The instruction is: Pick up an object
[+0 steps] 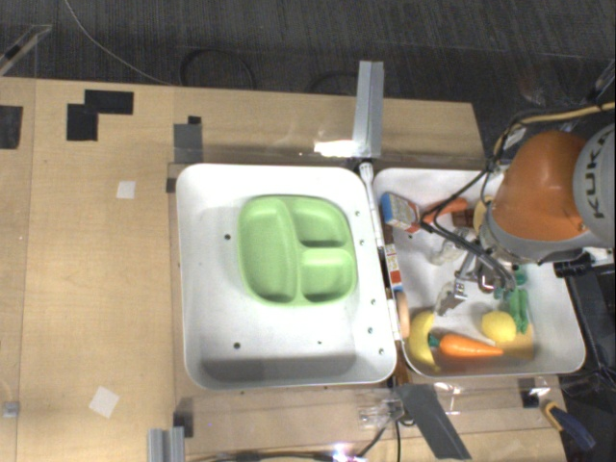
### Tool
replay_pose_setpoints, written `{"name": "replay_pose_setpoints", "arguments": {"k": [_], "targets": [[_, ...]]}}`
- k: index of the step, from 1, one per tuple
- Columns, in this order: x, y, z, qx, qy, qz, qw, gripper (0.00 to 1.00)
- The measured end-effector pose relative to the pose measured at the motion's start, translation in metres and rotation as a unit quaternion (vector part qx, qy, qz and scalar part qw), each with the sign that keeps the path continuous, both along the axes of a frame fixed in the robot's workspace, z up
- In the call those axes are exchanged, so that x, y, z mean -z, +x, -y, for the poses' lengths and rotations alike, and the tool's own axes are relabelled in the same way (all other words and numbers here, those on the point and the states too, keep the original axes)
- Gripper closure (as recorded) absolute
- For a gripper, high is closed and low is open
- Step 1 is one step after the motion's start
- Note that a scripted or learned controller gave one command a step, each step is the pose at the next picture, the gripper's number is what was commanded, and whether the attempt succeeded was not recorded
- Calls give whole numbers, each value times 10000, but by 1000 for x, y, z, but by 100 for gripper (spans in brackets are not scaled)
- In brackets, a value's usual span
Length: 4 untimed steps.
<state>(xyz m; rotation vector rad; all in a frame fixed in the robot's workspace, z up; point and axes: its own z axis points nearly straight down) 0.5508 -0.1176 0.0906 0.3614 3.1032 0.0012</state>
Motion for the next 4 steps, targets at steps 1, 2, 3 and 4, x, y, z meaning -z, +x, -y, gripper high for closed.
{"name": "replay_pose_setpoints", "arguments": {"k": [1,2,3,4], "targets": [[2,79,20,-65,1,-25,10000,0],[2,47,37,716,10,-21,9974,0],[1,8,45,1250,16,-10,9922,0],[0,-47,28,1895,22,13,9819,0]]}}
